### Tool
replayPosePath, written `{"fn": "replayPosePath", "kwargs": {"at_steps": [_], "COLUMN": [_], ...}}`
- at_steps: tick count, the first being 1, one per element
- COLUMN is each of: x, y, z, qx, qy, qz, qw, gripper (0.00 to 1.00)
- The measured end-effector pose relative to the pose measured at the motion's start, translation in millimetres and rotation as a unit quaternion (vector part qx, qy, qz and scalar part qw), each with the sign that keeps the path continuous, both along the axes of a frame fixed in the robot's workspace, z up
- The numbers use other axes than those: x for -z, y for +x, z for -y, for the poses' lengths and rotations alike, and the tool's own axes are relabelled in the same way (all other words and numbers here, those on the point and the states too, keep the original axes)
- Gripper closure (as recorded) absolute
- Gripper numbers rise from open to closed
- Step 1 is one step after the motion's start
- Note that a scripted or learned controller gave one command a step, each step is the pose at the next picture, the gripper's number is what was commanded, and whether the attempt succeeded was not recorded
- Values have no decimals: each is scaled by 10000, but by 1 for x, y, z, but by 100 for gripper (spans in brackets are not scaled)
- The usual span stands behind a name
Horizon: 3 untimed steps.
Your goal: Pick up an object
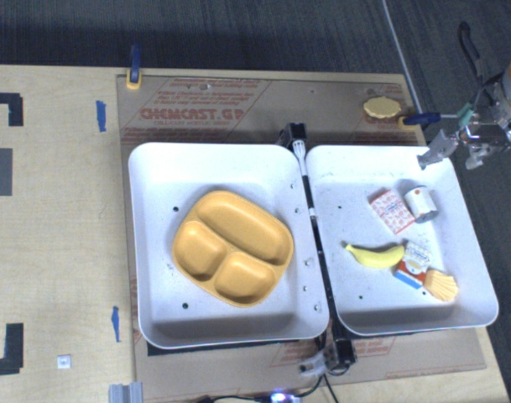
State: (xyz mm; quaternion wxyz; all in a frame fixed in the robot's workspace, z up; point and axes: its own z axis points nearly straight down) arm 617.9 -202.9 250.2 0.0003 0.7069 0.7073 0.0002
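Observation:
The right bin [356, 175] holds a yellow banana [374, 256], a red and white packet [392, 211], a small white can [419, 202] lying beside the packet, a blue, red and white wrapper [414, 263] and an orange ridged piece [440, 285]. My gripper [454, 154] hangs above the bin's far right corner, up and to the right of the can. Its two fingers [432, 154] stand apart with nothing between them, so it is open.
The left bin [154, 183] carries a large yellow divided plate [232, 246]. A tan round disc [382, 107] lies on the board behind the right bin. A blue clamp [134, 65] sits at the board's far left corner. A thin cable runs across the top right.

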Motion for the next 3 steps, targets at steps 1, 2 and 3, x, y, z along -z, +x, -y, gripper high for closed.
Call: {"fn": "replayPosePath", "kwargs": {"at_steps": [1,2,3], "x": [149,138,52], "y": [-15,-15,-84], "z": [3,4,-37], "qx": [1,6,0], "qy": [-7,-16,5], "qz": [19,37,-6], "qw": [10000,10000,10000], "gripper": [0,100,100]}}
